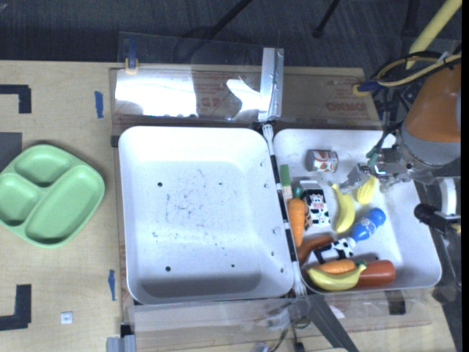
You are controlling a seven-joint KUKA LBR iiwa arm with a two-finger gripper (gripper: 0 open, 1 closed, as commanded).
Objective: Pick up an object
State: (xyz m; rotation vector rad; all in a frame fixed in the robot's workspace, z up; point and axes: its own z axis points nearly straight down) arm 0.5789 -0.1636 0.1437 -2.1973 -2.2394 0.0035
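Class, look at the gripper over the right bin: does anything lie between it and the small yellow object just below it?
Nothing visible does. The gripper hangs over the right bin, and the small yellow object lies just below and beside it, uncovered. The upright banana stands on the object's far side, away from the gripper.

The left bin (194, 211) lies open across its whole floor; the right bin (418, 259) is crowded along its left and lower part with toys (333, 233), leaving bare floor by its right wall
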